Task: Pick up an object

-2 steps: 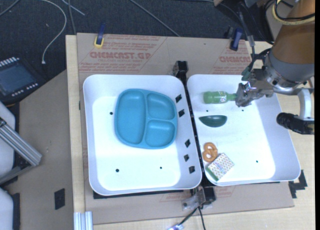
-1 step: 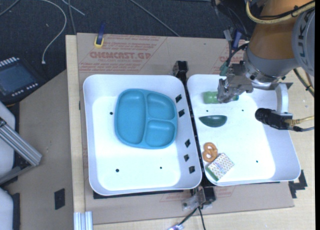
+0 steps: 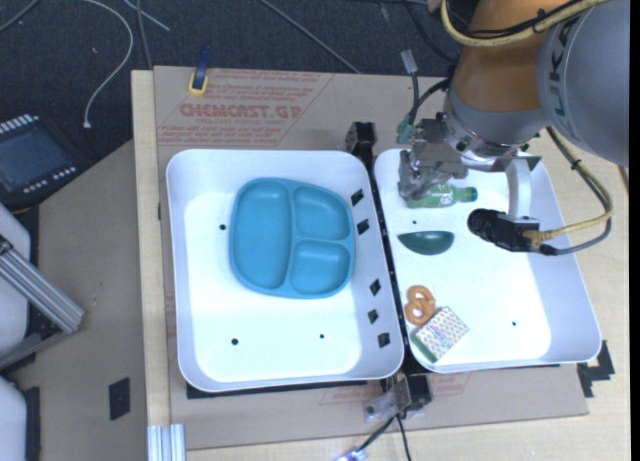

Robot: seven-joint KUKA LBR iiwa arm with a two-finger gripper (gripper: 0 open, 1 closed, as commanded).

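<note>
At the right bin's (image 3: pixel 560 339) upper left the gripper (image 3: pixel 428 187) sits over a green object (image 3: pixel 447 195) — jaws' state indeterminate — judged light, smooth, best pinched across its narrow width.

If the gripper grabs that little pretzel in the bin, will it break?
Probably it could. The pretzel looks thin with open loops, so a hard squeeze might snap it. It seems small and likely light, so a push would probably slide it over the smooth white bin. Lying flat, it likely won't roll.

Two bins (image 3: pixel 200 349), one plate (image 3: pixel 290 237), perhaps five small objects (image 3: pixel 425 241).
</note>
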